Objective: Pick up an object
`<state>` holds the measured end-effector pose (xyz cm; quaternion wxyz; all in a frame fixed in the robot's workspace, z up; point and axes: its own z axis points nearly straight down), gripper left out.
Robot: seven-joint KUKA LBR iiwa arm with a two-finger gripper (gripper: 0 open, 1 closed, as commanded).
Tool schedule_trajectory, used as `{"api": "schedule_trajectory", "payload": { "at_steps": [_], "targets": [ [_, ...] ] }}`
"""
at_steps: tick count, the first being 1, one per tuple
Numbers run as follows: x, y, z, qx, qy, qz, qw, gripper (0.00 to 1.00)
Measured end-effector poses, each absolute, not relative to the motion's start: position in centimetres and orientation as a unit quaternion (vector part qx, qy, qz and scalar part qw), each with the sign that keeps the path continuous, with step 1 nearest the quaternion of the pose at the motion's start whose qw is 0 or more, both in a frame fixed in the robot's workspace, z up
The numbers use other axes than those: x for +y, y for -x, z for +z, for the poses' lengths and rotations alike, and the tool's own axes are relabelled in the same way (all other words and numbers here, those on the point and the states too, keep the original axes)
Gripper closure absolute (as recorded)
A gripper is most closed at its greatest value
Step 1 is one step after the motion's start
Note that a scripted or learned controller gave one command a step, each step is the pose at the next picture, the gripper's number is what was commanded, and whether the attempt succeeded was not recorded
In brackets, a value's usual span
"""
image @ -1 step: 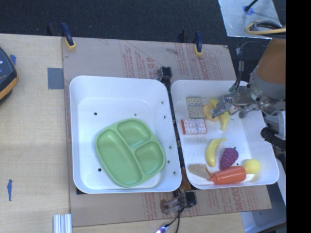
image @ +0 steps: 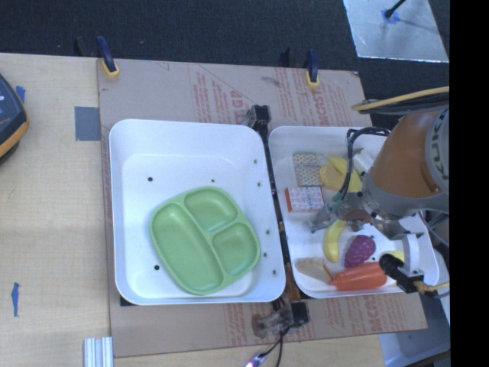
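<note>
My arm hangs low in the right bin (image: 284,205).
I cannot tell the gripper's (image: 325,219) state; the banana (image: 333,241) beside it looks light, smooth; I'd grasp mid-body.

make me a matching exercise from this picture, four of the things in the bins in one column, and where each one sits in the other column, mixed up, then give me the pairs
Things:
1. green plastic divided plate
2. purple bunch of toy grapes
3. orange toy carrot
4. small checkered box

Places:
A. along the near edge of the right white bin
B. in the left white bin
C. far left part of the right bin
D. just above the carrot, beside the yellow toy banana

Pairs: 1-B, 2-D, 3-A, 4-C
</note>
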<state>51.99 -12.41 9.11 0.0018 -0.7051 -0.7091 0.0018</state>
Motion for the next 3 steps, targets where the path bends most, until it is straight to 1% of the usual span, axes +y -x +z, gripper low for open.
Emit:
{"api": "schedule_trajectory", "payload": {
  "at_steps": [1,2,3],
  "targets": [
    [-10.0,-49.9,9.1,-0.709,0.705,0.0015,0.002,0.0],
    [-10.1,-49.8,10.1,-0.71,0.704,0.0027,0.003,1.0],
    [-4.0,-53.3,19.2,-0.709,0.705,0.001,0.001,1.0]
  ]
}}
